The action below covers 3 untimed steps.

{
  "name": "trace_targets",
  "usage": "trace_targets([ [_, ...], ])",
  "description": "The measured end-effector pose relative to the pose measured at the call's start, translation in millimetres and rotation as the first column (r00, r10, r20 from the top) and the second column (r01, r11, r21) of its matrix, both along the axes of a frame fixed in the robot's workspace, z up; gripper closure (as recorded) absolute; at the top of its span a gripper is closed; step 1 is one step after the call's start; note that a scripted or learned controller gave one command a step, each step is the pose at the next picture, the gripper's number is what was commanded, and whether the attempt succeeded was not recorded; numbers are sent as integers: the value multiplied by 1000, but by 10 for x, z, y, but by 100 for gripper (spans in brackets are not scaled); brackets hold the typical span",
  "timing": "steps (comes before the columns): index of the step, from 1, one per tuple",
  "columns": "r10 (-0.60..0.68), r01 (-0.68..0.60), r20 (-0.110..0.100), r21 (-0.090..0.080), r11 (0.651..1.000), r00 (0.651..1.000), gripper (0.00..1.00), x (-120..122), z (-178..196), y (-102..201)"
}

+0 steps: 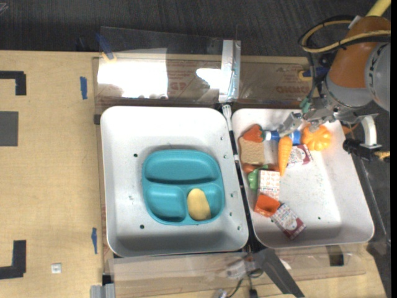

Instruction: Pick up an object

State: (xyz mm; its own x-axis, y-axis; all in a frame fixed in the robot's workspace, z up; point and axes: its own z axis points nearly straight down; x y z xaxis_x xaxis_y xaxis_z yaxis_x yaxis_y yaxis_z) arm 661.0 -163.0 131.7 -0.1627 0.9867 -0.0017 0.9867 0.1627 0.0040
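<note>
The right bin (pixel 347 210) holds several toy foods along its left and far side. Among them are a brown bread slice (pixel 251 151), an upright carrot (pixel 284 154), an orange lumpy toy (pixel 319 138) and a red-and-white packet (pixel 301 156). Further forward lie a pink-white box (pixel 269 182), an orange-red block (pixel 267 205) and a patterned carton (pixel 289 221). My gripper (pixel 302 119) hangs low over the bin's far edge, between the carrot top and the orange toy, close above them. Nothing is visibly held.
The left bin (pixel 118 166) carries a teal divided plate (pixel 180 169) with a yellow potato-like piece (pixel 198 203) in its front right section. A clear plastic sheet (pixel 167 73) stands behind the bins. The arm's orange band (pixel 350 67) and cables fill the upper right.
</note>
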Motion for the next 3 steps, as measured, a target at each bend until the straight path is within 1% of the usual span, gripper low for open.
trace_targets([
  [1,123,-123,2,-1,992,992,0,-133,-440,149],
  [2,125,-125,3,-2,992,992,100,-124,-320,152],
  [3,18,-18,-19,5,1000,1000,100,-16,-460,148],
])
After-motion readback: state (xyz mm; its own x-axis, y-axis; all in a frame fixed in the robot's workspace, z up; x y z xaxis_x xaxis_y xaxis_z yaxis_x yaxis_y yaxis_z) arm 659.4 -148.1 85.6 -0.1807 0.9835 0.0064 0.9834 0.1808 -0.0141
